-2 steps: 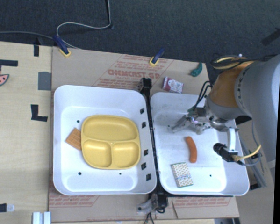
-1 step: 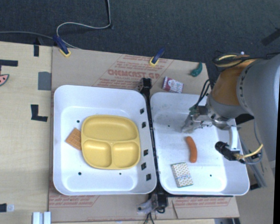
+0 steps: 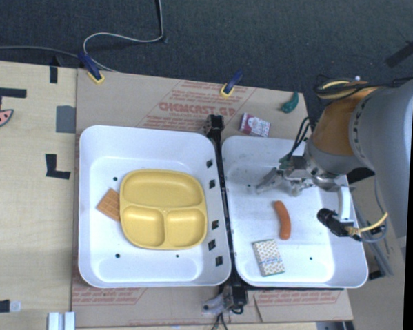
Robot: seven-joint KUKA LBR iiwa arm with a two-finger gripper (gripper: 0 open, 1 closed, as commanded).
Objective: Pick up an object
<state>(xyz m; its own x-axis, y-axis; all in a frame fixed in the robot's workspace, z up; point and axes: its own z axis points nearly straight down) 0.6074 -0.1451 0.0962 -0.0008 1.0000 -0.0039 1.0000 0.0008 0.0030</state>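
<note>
**Claw poised above a sausage in the right bin**

Your claw (image 3: 271, 179) hangs spread wide and holding nothing over the far half of the right bin (image 3: 346, 272). The sausage (image 3: 282, 219) lies just nearer than it, toward the bench's front edge, lengthwise front to back. It looks light, smooth and slightly soft; grip it across its narrow middle, gently, since it could roll or slip.

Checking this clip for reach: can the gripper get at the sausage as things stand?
Probably yes. The gripper sits in the right bin just above the sausage, which lies alone, apart from the packet.
</note>
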